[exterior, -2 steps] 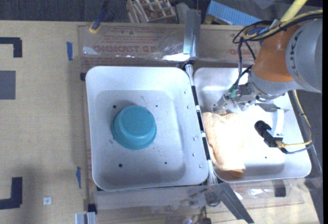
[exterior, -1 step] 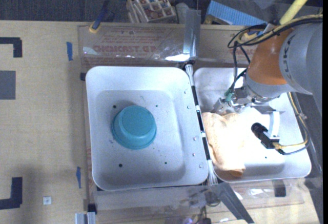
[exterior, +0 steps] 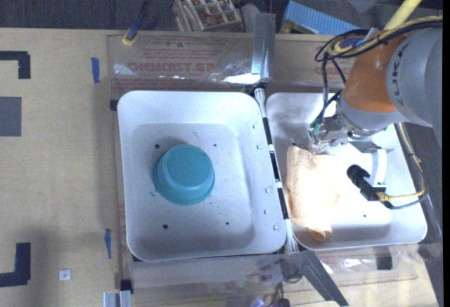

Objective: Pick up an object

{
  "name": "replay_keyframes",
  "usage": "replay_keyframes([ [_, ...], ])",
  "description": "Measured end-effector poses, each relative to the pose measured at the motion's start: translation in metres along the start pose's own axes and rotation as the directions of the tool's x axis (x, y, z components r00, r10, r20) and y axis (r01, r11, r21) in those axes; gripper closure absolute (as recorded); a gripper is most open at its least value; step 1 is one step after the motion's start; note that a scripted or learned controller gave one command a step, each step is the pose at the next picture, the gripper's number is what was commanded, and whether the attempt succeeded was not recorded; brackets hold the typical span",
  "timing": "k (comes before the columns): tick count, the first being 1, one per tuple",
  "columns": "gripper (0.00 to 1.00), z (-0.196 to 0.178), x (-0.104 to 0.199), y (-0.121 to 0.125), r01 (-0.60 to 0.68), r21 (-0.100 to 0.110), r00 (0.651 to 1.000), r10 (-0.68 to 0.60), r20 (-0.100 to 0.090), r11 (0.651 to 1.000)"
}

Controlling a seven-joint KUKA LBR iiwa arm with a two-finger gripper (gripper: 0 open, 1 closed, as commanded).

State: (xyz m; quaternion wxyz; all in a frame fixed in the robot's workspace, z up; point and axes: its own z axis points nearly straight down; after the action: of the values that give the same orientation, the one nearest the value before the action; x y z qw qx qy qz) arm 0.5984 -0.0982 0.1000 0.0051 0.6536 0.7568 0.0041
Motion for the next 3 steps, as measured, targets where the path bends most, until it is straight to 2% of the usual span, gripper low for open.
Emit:
replay_keyframes([
  [1,0.0,0.0,0.0,0.0,0.0,0.0,1.0,0.0,0.0,1.0],
  [2,1.0,-0.01,-0.002,0.001,-0.002,-0.004,1.0,0.002,0.002,1.0],
  [3,0.0,-0.01,-0.001,0.001,-0.002,-0.003,1.0,0.002,0.002,1.0],
])
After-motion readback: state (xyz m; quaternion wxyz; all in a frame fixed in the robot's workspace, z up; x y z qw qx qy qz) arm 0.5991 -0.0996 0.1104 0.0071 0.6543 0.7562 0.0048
